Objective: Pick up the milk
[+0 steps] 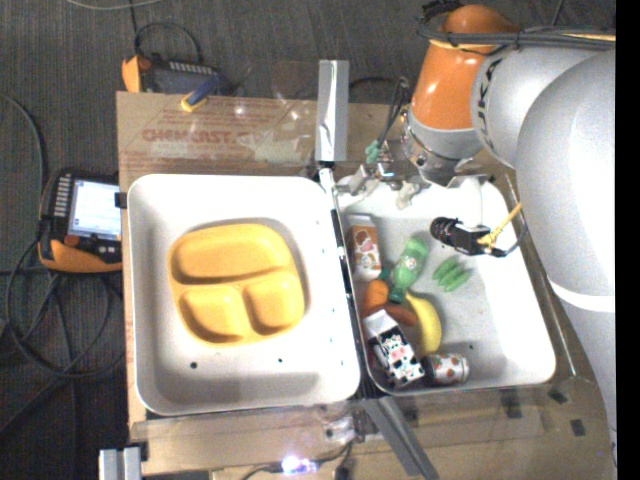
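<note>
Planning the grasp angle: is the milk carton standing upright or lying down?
Lying down. The milk carton rests on its side in the right bin, its cow-patterned face up, beside the banana.

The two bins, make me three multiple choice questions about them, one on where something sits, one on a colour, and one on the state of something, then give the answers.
1. Where does the yellow divided tray lie?
A. in the left bin
B. in the right bin
C. on the floor

2. What colour is the bottle in the right bin?
A. blue
B. green
C. black

3. How does the milk carton stand in relation to the gripper?
A. lifted between its fingers
B. lying in the bin, away from the gripper
C. set on the yellow tray

Answers:
1. A, the tray fills the middle of the left bin.
2. B, the bottle beside the banana is green.
3. B, the carton lies at the bin's near edge while the gripper is at the far edge.
</note>
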`<action>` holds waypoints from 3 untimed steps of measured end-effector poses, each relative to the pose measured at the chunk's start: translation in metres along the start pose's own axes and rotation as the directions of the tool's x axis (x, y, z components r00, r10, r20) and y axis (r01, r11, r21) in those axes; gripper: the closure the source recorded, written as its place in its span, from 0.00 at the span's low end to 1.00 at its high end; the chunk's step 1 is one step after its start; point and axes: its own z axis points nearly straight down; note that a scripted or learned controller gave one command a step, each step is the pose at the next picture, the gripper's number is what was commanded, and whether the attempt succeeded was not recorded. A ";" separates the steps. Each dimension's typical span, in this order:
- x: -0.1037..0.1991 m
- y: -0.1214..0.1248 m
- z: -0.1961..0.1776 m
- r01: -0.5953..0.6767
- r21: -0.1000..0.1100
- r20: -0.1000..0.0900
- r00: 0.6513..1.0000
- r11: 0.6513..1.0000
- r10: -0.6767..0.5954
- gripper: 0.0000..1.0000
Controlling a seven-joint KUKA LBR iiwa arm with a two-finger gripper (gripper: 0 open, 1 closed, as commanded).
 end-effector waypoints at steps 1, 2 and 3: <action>-0.062 -0.041 0.052 -0.052 0.001 -0.001 0.999 0.999 0.052 0.00; -0.005 -0.024 0.000 0.001 0.000 -0.003 1.000 1.000 -0.001 0.00; -0.037 -0.026 0.000 -0.002 0.000 -0.003 1.000 1.000 0.002 0.00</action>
